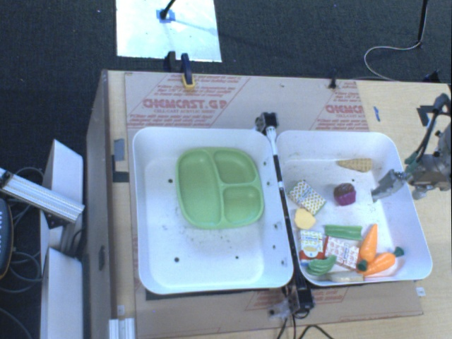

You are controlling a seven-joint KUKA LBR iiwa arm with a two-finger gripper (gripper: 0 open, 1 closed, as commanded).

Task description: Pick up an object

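Note:
The right bin [395, 147] holds several toy foods: a waffle cone [354, 164], a purple piece [345, 193], a checkered packet [306, 196], a yellow disc [304, 219], a green pod [342, 230], two carrots [368, 244] and small printed cartons [311, 244]. My gripper [388, 183] hangs at the bin's right side, just right of the purple piece and apart from it. Nothing shows in its grasp.
The left bin [159, 260] bears a green divided plate [219, 188]. A black divider bar [279, 189] runs between the two bins. The grey arm [432, 162] comes in over the bench's right edge. A clamp [187, 73] sits at the back.

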